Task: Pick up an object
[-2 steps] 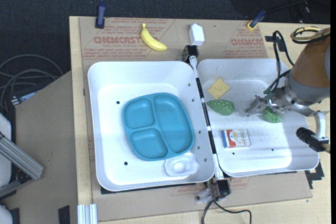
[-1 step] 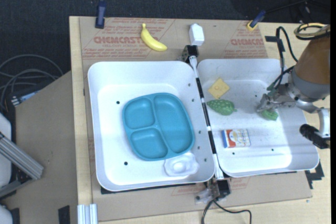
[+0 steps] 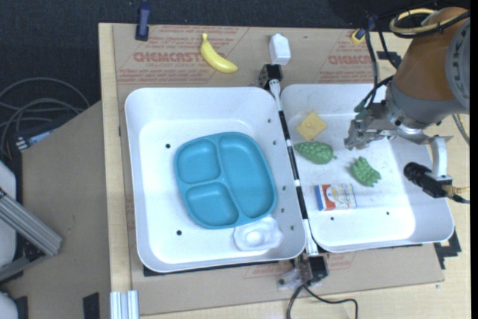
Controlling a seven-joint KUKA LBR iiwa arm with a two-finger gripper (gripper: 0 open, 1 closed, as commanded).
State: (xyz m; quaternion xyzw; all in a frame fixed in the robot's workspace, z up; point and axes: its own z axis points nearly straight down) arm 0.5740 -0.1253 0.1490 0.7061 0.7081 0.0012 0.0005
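Note:
The right bin (image 3: 388, 228) holds a yellow block (image 3: 311, 125), a green leafy piece (image 3: 314, 152), a second green bumpy piece (image 3: 365, 171) and a small red, white and blue packet (image 3: 334, 196). My gripper (image 3: 361, 135) hangs over the upper middle of this bin, just above the second green piece and to the right of the yellow block. Nothing shows between its fingers.
The left bin (image 3: 149, 160) holds a blue divided tray (image 3: 222, 178) and a clear plastic piece (image 3: 256, 236). A yellow banana (image 3: 216, 56), a white object (image 3: 280, 48) and a small blue item (image 3: 143, 19) lie on the bench behind the bins. The arm (image 3: 433, 71) reaches in at right.

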